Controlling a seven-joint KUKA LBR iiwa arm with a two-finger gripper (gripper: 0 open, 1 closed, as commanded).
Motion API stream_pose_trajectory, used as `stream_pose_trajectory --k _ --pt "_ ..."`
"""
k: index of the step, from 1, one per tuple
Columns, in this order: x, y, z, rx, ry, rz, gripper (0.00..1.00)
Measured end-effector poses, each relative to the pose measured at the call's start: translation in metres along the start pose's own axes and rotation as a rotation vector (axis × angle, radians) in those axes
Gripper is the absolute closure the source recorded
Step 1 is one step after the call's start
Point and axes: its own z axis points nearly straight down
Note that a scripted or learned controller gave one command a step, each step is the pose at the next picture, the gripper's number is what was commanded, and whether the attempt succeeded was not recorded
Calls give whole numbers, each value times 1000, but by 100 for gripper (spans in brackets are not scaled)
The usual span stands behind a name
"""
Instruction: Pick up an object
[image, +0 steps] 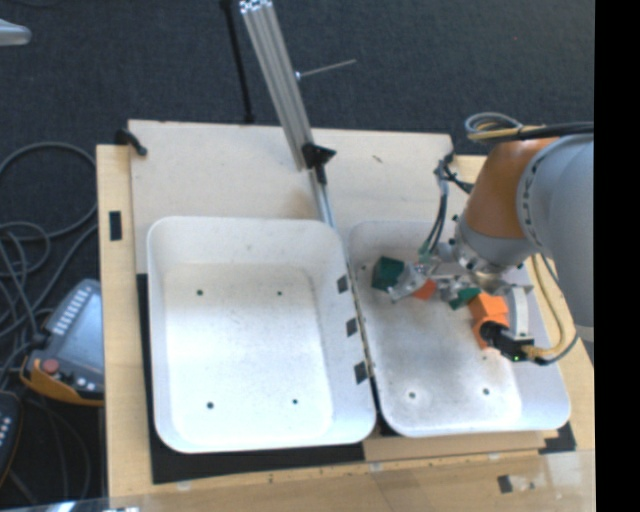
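Observation:
My gripper (417, 284) hangs low over the upper middle of the right bin (440, 385), below the arm's orange band. A dark green block (387, 272) lies just to its left, touching or nearly touching it. A small orange piece (427, 291) shows right at the gripper's tip. On the gripper's right are a small green piece (463, 296) and an orange block (492, 307). The wrist hides part of these objects, and I cannot tell whether anything is held.
The left bin (250, 330) stands beside the right one, sharing a middle rim. A slanted aluminium post (285, 90) rises behind the bins. Cables (520, 345) run from the wrist over the right bin's right side.

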Motion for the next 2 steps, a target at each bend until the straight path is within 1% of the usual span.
stream_pose_trajectory --k 1,2 --pt "40 52 17 0 -3 -6 0" --pt "38 52 7 -1 -4 -7 100"
